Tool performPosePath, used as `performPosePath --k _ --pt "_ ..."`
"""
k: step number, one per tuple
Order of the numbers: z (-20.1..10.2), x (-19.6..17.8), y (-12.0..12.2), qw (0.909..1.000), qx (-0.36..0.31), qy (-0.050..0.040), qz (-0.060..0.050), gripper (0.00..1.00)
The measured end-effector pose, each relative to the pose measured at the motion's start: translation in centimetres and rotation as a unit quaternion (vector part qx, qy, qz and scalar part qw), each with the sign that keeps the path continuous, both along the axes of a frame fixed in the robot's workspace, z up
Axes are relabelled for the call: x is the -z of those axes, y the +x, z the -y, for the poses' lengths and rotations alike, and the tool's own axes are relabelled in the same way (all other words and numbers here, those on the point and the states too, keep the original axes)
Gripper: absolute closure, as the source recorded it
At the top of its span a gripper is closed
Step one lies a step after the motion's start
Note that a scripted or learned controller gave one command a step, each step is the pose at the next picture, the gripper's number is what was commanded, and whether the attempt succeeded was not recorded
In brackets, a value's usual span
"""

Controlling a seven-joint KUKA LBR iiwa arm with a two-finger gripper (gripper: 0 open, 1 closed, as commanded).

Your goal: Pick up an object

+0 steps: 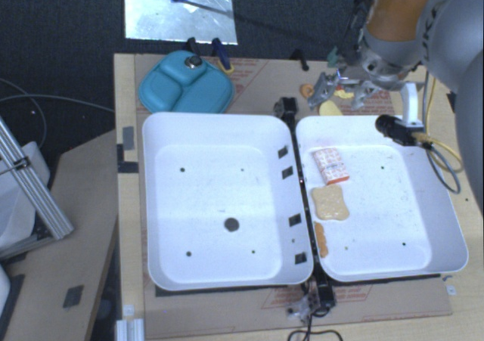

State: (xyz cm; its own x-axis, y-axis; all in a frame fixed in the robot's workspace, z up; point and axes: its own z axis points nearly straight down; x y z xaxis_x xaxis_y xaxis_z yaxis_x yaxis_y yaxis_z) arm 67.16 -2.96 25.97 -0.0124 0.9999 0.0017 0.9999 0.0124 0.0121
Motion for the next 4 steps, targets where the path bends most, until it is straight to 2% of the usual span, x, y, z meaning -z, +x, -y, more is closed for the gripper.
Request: performPosePath --k 1,2,3,4 --pt "0.6 -0.7 -0.2 1.0000 0.002 -0.0007 -0.002 1.00" --pt "-1.7 3.8 -5.8 0.9999 0.005 -0.0002 -0.009 1.00" --pt "-1.0 1.7 -11.9 1.0000 0.007 -0.0007 -0.006 1.00" --pt "-6.9 0.7 -15.7 1.0000 0.001 0.0005 -0.006 1.00"
